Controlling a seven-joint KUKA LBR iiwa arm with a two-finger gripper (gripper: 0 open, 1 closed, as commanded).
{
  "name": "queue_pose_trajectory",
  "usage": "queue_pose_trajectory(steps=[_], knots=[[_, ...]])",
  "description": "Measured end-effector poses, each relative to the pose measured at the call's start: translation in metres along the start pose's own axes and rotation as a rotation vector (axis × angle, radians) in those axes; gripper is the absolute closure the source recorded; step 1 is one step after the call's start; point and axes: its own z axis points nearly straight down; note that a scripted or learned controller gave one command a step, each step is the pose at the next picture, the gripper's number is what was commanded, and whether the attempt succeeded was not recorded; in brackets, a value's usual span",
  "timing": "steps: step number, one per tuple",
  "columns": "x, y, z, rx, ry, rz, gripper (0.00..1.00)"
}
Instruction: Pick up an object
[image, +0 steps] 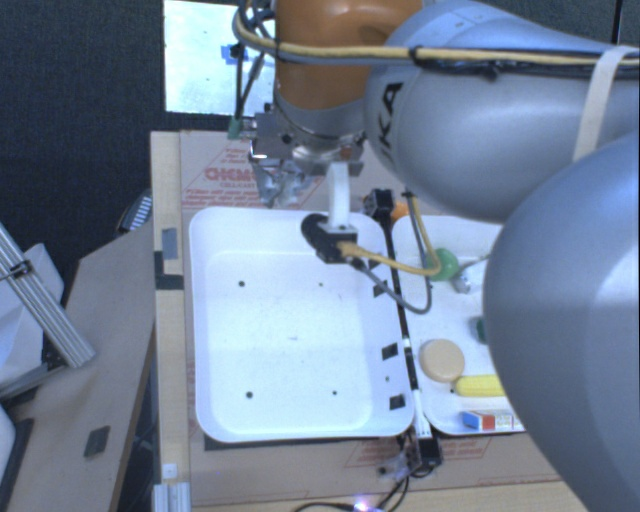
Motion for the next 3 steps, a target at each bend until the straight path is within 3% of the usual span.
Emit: queue_pose_trajectory(steps=[1,2,3], knots=[[0.000,-0.025,-0.222,-0.012,0.004,0.000,1.00],[-0.027,-0.051,-0.194,0.009,-0.005,0.006,1.00],[0.001,-0.059,-0.088,0.016,-0.007,0.001,1.00]])
